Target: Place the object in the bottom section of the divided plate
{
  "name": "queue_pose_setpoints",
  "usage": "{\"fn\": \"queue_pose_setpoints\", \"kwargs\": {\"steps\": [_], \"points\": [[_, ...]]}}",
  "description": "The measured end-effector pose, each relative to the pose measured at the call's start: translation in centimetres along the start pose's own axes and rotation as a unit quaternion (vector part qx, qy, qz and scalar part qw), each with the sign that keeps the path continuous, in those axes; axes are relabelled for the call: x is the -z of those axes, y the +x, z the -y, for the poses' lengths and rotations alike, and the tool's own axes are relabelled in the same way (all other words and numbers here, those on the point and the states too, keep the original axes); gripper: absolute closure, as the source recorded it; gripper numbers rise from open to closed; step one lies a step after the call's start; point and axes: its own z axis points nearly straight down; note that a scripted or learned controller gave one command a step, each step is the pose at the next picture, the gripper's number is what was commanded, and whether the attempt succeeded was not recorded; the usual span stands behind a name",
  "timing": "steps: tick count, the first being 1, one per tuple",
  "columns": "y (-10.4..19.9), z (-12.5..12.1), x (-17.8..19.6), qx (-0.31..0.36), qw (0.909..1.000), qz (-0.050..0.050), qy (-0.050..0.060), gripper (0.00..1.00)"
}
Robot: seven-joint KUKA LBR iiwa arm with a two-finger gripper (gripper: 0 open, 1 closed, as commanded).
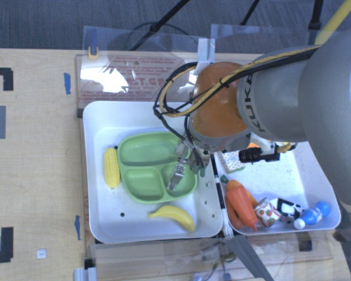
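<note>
Yellow banana (pixel 174 216), long axis running left-right, lies just below the green divided plate (pixel 141 151) where my fingers (pixel 176 177) hang, whether apart or together I cannot tell.

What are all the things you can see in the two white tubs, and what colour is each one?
shallow white bins: 2, white, side by side on the bench.
green divided plastic plate: 1, green, middle of the left bin.
yellow toy corn cob: 1, yellow, left bin, just left of the plate.
yellow toy banana: 1, yellow, left bin, below the plate.
orange toy carrot: 1, orange with a green top, right bin, near the divider.
small red-and-white patterned item: 1, right bin, beside the carrot.
blue-and-white toy: 1, right bin, lower right corner.
small flat patterned packet: 1, pale, right bin, upper left, under the arm.
grey arm with orange band: 1, reaching in from the right.
two-finger gripper: 1, metal, over the plate's right side.
</note>
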Motion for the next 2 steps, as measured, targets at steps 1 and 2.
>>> {"fn": "queue_pose_setpoints", "kwargs": {"steps": [1,2], "points": [[0.0,0.0,0.0,0.0,1.0,0.0,0.0,0.0],[0.0,0.0,0.0,0.0,1.0,0.0,0.0,0.0]]}}
